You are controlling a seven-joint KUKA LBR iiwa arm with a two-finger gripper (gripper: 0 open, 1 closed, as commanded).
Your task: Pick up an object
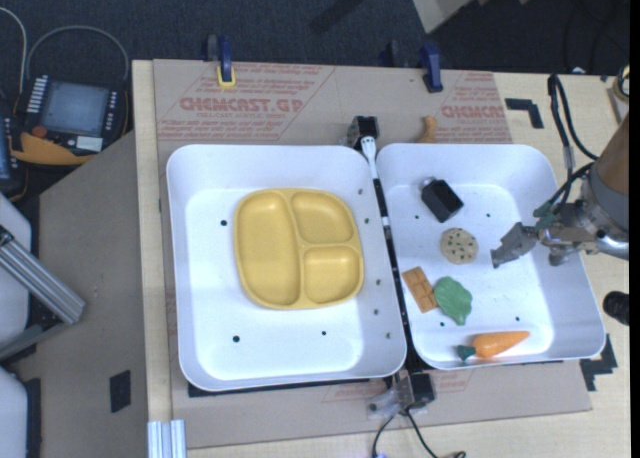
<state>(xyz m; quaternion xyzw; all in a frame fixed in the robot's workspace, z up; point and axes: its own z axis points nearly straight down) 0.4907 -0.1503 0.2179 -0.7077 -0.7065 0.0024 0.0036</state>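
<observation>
Lowest in the frame, a toy carrot (497,344) lies at the bottom edge of the right bin (520,161). Left of centre, a yellow divided plate (298,247) sits in the left bin (190,246). Moving right: a cracker (419,289), a green piece (453,300), a round cookie (459,245) and a black block (440,199). At right, the gripper (530,244) hovers with fingers spread apart, grasping nothing.

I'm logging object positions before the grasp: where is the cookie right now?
The cookie lies in the right bin, near its middle, below the black block and above the green leaf-shaped piece. The gripper is to its right, apart from it.
</observation>
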